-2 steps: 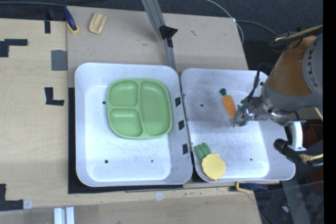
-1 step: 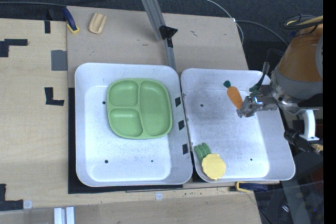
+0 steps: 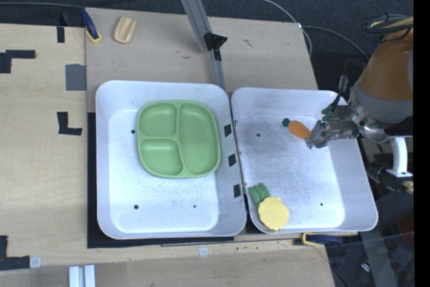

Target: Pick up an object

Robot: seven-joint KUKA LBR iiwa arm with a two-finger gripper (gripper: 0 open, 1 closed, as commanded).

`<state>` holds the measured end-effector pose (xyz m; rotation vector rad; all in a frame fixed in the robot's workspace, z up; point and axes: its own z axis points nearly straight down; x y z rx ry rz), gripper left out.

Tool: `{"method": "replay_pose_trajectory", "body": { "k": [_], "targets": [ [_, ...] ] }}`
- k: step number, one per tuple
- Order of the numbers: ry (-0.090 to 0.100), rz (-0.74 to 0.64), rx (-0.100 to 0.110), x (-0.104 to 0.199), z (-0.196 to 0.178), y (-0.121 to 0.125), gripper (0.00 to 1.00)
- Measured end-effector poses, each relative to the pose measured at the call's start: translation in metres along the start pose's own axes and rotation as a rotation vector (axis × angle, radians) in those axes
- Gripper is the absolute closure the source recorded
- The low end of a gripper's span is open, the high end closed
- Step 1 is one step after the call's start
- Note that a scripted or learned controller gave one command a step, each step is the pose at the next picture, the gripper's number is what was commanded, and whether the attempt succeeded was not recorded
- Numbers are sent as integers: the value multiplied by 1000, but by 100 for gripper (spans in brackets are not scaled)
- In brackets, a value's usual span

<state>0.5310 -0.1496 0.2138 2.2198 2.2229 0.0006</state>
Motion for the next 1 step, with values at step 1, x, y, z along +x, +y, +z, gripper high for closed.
{"method": "replay_pose_trajectory", "body": {
  "k": [1],
  "targets": [
    [1,-5,2,56,8,6,100]
  ]
}}
